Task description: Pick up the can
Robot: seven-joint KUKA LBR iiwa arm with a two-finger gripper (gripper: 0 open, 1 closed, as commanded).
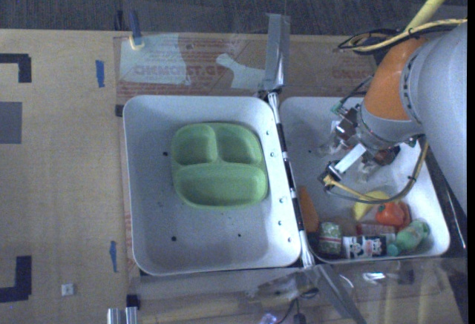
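A grey robot arm (438,85) with an orange wrist band reached in from the right over the right-hand white bin (297,118), its claw (334,174) hanging above the bare floor of that bin. Whether the claw stood open or closed could not be told from the slanted overhead camera, and nothing showed between its tips.

The can (369,246), lying on its side with a white-and-dark label, rested against the bin's near wall, packed into a row of small goods: a green-topped jar (329,237) on one side, a green bottle (413,235) on the other, a red item (392,213) and a yellow one (369,205) just behind. The heap appeared to have gathered along that near edge, which would leave little room for a claw to close around any one piece.

The can lay toward the camera from the claw and somewhat to its right, apart from it, with the yellow item in between. The arm would likely have had to move toward the near wall and descend before any grasp.

In the left bin (141,189) sat a green divided plate (220,164), upright and alone, well away from the work. Both bins stood side by side on a tan table (59,167) marked with blue tape (99,73).
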